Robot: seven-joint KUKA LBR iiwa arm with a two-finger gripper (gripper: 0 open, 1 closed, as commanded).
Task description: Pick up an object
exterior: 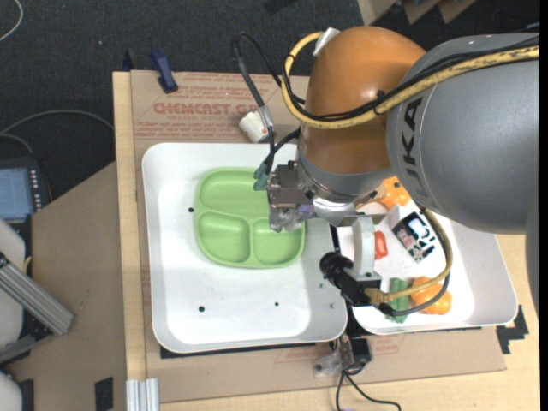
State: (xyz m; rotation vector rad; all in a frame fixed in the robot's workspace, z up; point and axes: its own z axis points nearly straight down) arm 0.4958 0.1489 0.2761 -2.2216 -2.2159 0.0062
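The grey arm (445, 135) with its orange band (355, 75) covers much of the right bin (488, 306). Two white bins sit side by side; the left bin (171, 255) holds one green divided plate (231, 221) with three compartments. The right bin shows a few partly hidden items: one orange toy (396, 197), one black-and-white printed card (415, 234), one orange-and-green piece (419, 298). The gripper (284, 217) hangs over the plate's right edge; whether it is clenched or released, I cannot tell.
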